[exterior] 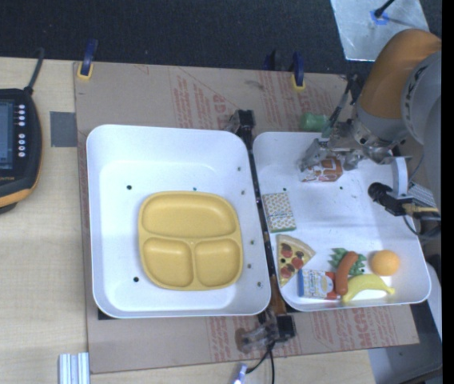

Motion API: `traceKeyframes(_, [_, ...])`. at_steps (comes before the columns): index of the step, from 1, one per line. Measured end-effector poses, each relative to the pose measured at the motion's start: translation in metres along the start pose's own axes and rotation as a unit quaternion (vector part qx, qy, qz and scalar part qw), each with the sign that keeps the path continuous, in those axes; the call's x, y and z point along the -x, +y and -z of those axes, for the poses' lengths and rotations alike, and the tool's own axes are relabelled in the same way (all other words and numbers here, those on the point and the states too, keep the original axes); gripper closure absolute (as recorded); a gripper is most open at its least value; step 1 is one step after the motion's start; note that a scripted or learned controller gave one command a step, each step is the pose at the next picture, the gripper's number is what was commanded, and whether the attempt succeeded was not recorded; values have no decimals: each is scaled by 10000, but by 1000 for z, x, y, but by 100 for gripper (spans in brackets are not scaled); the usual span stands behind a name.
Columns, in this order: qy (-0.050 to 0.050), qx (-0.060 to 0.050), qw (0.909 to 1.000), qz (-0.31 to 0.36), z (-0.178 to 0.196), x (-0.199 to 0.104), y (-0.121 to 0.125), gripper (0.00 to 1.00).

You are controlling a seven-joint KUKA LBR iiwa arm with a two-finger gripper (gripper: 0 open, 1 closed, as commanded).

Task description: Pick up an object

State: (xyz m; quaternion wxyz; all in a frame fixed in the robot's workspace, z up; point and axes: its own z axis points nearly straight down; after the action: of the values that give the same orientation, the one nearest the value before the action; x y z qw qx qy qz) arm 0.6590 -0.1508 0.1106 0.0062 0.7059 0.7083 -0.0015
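At the lower right of the frame we see the right bin (291,146) holding a cluster: a pizza slice (292,257), a small carton (313,283), a sausage (345,270), a banana (367,289) and an orange (384,262). A patterned square packet (278,211) lies above them. In the left bin (107,214) sits a yellow divided tray (189,239). Farther up, the gripper (328,157) hangs over a red-and-white object (328,169) at the right bin's top; we cannot tell how its fingers stand.

Yellow divided tray (189,240); white bins (107,214); orange ball (384,262); red-spotted pizza slice (291,258); green-speckled card (278,211); red-white item (328,169) at gripper (323,157).
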Motion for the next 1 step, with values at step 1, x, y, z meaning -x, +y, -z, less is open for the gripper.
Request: traceKeyframes(1, [-2, 4, 10000, 10, 12, 1, 1, 100])
